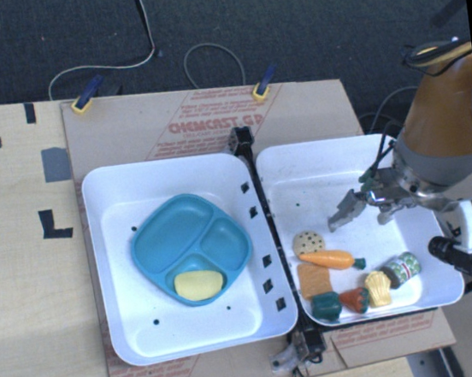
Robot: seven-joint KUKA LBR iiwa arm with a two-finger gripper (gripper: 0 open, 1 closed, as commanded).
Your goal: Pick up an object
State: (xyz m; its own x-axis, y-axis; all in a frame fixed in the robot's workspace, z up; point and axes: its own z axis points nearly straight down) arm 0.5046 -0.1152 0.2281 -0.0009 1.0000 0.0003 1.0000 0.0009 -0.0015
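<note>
Half the right bin (319,164) lies bare beside the tool (365,209).

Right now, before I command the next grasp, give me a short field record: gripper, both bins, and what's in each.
gripper: gripper above the right bin's middle, fingers spread, nothing between them
left bin: left bin holds a blue divided plate
plate contents: yellow toy food in its near compartment
right bin: right bin holds toys clustered at the near side
right bin items: speckled cookie, carrot, orange slab, green piece, corn, small can
</note>
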